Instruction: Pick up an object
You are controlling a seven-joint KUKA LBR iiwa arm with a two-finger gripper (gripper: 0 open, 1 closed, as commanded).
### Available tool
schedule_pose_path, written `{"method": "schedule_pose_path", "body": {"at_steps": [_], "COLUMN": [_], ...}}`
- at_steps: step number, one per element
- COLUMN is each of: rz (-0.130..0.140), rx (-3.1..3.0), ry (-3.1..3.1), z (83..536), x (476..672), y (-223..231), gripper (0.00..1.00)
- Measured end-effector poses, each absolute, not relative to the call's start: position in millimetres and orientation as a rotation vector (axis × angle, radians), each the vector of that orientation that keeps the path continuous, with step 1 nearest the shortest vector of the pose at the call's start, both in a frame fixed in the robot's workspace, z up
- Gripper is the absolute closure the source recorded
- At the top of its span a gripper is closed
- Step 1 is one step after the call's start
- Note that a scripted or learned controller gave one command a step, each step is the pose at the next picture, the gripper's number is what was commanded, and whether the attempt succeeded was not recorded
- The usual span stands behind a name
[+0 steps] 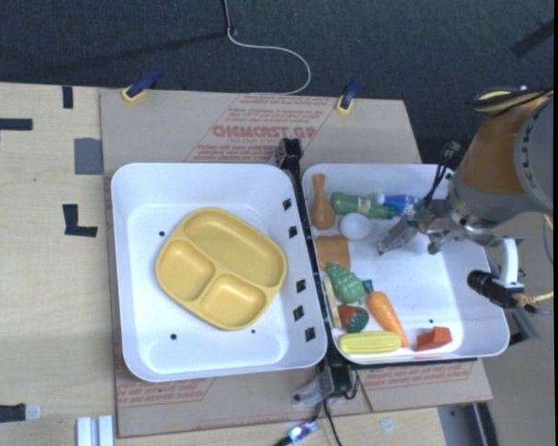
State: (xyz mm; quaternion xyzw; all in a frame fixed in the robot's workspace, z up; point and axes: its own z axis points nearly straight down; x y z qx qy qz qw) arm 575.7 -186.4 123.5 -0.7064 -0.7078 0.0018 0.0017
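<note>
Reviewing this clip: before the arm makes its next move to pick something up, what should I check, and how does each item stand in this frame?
1. Gripper over the right bin: ok.
2. Fingers spread: ok.
3. Nothing between the fingers: ok, no object held yet.
4. Target chosen: cannot tell; green bottle and white egg lie nearest.
5. Room around nearest items: not ok, they crowd together.
6. Yellow tray out of the way in the left bin: ok.

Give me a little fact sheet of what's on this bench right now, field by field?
left bin: holds a yellow divided tray
right bin: toy foods along its left side, among them a carrot, corn cob, green bottle, white egg
arm: reaches in from the right
gripper: above the right bin's bare floor, holding nothing, fingers spread
</note>
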Motion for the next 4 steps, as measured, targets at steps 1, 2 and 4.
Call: {"method": "schedule_pose_path", "body": {"at_steps": [1, 2, 4], "rz": [0.004, 0.001, -0.003], "rx": [-2.219, -2.22, -2.223], "ry": [-2.223, -2.225, -2.226], "z": [82.2, 95.1, 204.3], "x": [575.5, 576.5, 581.5], "y": [-185.4, -185.5, -184.0], "gripper": [0.0, 1.0, 1.0]}}
